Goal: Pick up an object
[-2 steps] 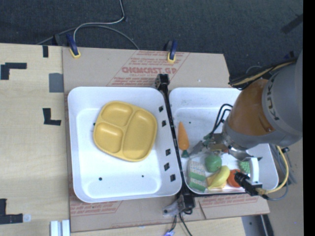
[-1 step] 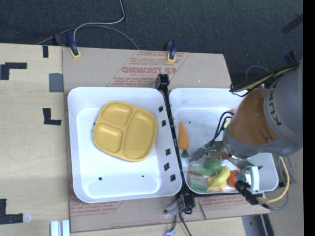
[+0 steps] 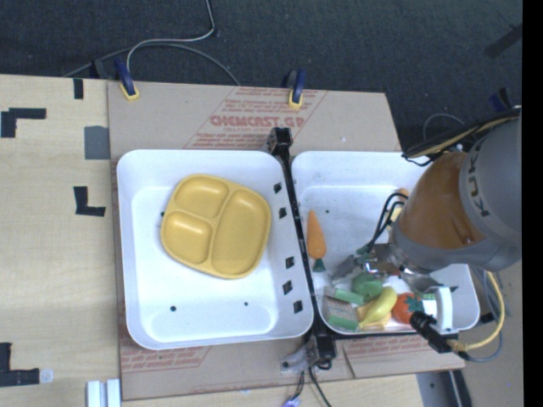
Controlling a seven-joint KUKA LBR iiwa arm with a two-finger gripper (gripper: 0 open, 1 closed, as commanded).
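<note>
Hovering over right bin (image 3: 339,172), tool (image 3: 366,267) sits above toy pile (image 3: 366,302) at bin's 6 o'clock, likely lining up grasp; tool state: cannot tell. Carrot (image 3: 316,236) at 9; yellow plate (image 3: 215,225) fills left bin (image 3: 140,253).

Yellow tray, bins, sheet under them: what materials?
Yellow divided tray: looks like moulded plastic, matte with a soft sheen, rounded compartment edges.
White bins: probably thin formed plastic, smooth and slightly glossy, rounded corners and raised rims.
Sheet under the bins: cardboard, going by its flat brown surface and red printed lettering; held at the far edge by clamps.
</note>
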